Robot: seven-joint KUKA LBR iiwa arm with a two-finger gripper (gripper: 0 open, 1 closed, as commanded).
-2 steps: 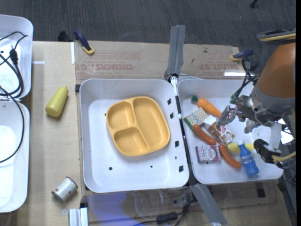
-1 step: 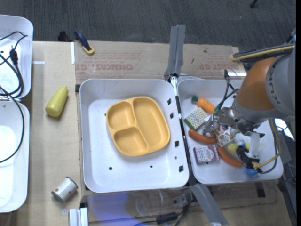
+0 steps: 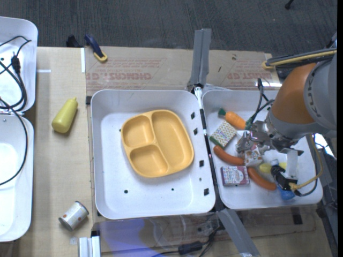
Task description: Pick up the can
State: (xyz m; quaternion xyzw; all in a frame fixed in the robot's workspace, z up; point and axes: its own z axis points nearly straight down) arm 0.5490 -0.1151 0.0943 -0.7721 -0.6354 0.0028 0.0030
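Observation:
The can, silver with a red mark, lies on its side on the cardboard bench top outside the bins, near the front left corner of the left bin. My gripper is far from it, down low in the right bin among small items. The grey arm with its orange band reaches in from the right and covers part of that bin.
A yellow divided plate lies in the left bin. The right bin holds a carrot, a green-and-white box, two sausages, and a pink box. A mustard bottle lies on the bench at left.

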